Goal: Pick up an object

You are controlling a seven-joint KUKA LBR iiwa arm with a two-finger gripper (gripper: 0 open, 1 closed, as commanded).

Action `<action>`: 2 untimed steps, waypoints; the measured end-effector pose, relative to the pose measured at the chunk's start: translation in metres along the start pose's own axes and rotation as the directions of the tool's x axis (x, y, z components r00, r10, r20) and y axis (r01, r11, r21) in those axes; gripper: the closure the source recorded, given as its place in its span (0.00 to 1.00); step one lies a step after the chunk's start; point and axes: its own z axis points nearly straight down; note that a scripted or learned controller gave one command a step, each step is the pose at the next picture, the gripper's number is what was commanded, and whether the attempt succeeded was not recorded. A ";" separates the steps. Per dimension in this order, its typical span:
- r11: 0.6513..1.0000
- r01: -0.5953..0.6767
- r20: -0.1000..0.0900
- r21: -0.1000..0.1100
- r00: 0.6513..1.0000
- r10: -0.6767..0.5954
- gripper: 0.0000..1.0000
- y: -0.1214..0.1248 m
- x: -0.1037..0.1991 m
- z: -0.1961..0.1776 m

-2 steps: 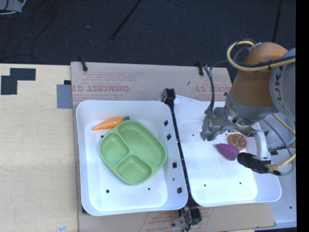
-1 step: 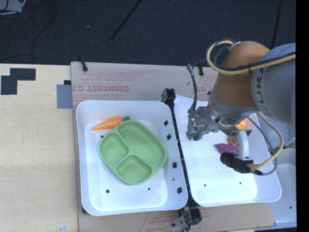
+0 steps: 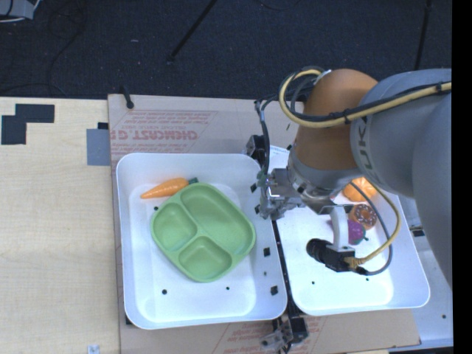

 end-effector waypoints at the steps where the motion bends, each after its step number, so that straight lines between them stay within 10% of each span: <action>1: 1.000 0.001 0.000 -0.002 1.000 -0.001 1.00 0.004 0.057 -0.002; 2: 1.000 -0.002 0.002 -0.001 1.000 0.002 0.00 0.004 0.055 -0.002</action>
